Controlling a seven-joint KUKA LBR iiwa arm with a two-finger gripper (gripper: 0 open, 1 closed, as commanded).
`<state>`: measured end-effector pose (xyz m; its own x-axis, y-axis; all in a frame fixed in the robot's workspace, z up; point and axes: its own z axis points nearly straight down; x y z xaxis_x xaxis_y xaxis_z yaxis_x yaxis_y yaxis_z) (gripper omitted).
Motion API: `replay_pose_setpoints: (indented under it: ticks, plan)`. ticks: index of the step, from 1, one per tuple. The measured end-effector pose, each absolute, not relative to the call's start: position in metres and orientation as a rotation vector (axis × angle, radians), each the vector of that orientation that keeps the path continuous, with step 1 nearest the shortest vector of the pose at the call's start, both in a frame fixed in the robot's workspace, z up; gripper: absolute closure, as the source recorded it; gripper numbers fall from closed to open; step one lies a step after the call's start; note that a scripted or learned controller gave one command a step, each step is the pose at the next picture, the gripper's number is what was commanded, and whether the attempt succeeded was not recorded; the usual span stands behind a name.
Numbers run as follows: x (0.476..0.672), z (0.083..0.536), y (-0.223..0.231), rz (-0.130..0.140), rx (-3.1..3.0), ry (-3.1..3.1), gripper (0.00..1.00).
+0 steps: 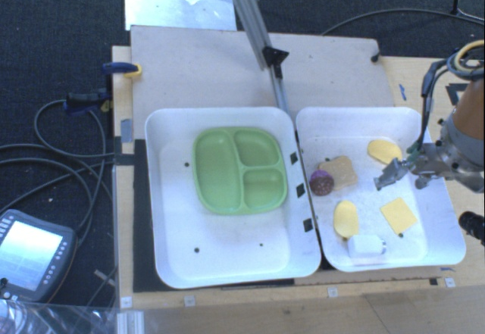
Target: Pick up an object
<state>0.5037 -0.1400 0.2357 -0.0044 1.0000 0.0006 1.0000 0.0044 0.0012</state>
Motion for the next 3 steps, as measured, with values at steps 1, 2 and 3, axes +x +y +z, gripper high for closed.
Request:
replay_pose_setpoints:
  ticks: [1, 2, 3]
  plan:
    - [0.504, 0.236, -0.140, 0.003, 2.218, 2.224, 0.00]
    - [0.508, 0.175, -0.144, -0.004, 2.224, 2.225, 0.00]
    - [0.498, 0.122, -0.146, -0.004, 2.225, 2.225, 0.00]
